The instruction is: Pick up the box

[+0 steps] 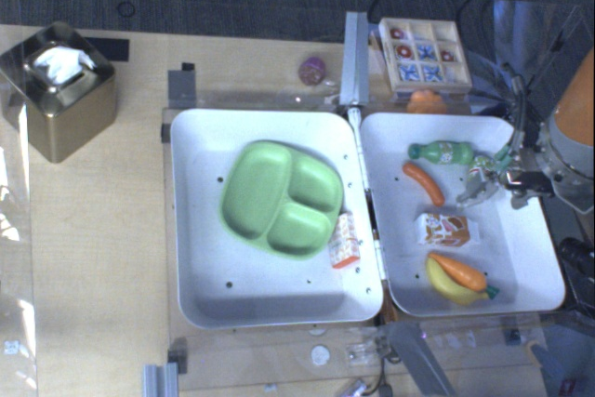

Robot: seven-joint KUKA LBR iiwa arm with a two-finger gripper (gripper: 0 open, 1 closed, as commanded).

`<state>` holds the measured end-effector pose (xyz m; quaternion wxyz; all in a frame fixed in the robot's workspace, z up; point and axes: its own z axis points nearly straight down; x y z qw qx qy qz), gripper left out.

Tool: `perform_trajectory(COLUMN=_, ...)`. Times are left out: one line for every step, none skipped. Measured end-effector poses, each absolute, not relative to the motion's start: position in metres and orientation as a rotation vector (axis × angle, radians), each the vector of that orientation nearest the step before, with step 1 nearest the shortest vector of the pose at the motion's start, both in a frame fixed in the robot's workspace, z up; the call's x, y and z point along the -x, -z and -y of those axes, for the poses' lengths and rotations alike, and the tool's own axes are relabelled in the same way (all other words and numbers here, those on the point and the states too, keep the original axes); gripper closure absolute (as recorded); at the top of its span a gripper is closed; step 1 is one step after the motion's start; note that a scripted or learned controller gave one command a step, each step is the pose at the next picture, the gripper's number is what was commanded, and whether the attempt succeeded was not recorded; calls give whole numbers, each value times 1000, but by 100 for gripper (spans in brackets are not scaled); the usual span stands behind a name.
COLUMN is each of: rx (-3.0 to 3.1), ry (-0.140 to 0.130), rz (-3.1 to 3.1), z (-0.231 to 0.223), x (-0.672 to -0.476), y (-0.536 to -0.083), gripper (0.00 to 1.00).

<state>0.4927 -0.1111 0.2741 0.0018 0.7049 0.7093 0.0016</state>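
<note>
The arm (569, 139) is reaching in from the right and is hanging its gripper (479, 184) low over the right bin (525, 251), wrist bent down toward the bin floor. Whether the gripper is apart or together cannot be told at this size; nothing is showing in its grasp.

Just beside the gripper, on its far side, a green bottle (444, 152) is lying flat. An orange sausage (424, 182) is lying close to the gripper's left in the view. A small brown packet (444, 230) is sitting near it on the camera side, and a banana with a carrot on top (456, 274) is lying a little further toward the camera.

The box (344, 242), a small white and orange carton, is lying well apart from the gripper. It is across the wall between the bins, in the left bin (191, 218), and is leaning against the edge of a green plate (284, 197).

By my reading, the task is at the approach step, with no grasp made. The next move is calling for a lift clear of the bottle and sausage. Then comes travel across the dividing wall, and a descent onto the carton. The plate rim and the bin wall are crowding the carton on both sides.
</note>
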Motion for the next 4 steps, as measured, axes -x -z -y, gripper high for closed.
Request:
perform_trajectory(rx=-2359, ry=-3, rz=-2073, z=145, x=-557, y=-108, gripper=0)
perform_trajectory(rx=-2471, ry=-7, rz=-1931, z=181, x=-622, y=-112, gripper=0)
perform_trajectory(rx=-2296, ry=-6, rz=-2138, z=172, x=-607, y=-124, gripper=0)
perform_trajectory(rx=-2333, ry=-5, rz=-2099, z=111, x=-560, y=-129, gripper=0)
